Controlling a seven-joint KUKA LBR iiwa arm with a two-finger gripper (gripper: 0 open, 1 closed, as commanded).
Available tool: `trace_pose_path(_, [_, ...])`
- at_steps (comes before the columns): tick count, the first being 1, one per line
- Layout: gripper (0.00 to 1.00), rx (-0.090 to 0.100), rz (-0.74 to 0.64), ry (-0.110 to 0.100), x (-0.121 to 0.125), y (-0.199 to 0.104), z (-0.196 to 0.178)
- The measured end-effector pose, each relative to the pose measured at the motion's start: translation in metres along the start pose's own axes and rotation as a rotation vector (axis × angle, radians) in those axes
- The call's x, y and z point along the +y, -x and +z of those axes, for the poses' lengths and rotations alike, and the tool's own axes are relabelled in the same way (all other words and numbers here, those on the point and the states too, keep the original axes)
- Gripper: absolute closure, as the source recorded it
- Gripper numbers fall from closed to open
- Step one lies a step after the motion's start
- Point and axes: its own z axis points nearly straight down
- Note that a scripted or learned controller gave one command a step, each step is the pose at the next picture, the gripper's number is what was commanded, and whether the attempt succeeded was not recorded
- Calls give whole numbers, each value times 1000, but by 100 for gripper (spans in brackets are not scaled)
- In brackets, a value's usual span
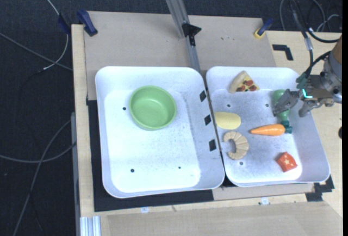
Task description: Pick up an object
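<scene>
pincer [294, 104] spread open, above green object [279, 95]

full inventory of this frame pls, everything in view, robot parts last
bins: 2, white, side by side on the bench
bowl: 1, green, upper part of the left bin
pizza slice: 1, tan with red spots, top of the right bin
lemon-shaped piece: 1, pale yellow, left side of the right bin
carrot: 1, orange with green end, middle of the right bin
ridged curved piece: 1, beige, below the lemon-shaped piece
red piece: 1, red, lower right of the right bin
green item: 1, green, upper right of the right bin, partly hidden by the gripper
clamps: 2 blue, 1 yellow, bench's far edge
gripper: 1, grey, over the right bin's right side
</scene>
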Motion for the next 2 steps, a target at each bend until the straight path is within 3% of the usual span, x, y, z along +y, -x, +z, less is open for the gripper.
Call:
trace_pose_path(1, [0,0,0,4,1,0,-2])
trace_pose_path(2, [0,1,0,-5,6,-9,52])
